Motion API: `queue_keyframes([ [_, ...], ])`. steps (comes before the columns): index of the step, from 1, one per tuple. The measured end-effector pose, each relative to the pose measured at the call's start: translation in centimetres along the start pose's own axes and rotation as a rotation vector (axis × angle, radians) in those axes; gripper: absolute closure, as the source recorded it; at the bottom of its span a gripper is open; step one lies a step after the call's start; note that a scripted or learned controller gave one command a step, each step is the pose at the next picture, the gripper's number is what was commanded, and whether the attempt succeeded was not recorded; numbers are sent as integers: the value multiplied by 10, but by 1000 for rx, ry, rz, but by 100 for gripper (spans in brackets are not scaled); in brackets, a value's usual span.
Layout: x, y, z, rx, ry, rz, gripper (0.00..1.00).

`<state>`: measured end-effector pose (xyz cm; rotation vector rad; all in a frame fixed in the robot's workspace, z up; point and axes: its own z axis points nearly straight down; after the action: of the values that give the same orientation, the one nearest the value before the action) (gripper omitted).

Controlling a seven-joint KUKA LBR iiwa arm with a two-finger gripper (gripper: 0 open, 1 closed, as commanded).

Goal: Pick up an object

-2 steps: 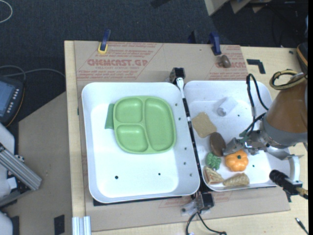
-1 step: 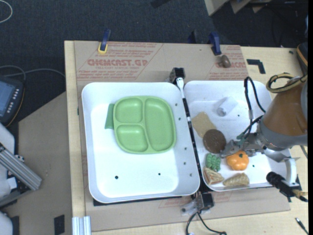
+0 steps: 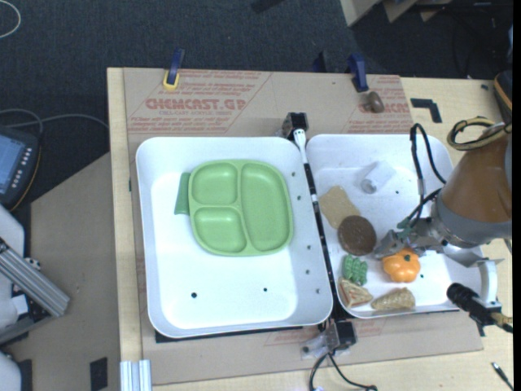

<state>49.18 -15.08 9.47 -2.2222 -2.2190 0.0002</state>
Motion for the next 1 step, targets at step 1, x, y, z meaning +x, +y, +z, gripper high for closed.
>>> queue_keyframes([
  [1,6,1,-62,-7,-3,-3,100],
])
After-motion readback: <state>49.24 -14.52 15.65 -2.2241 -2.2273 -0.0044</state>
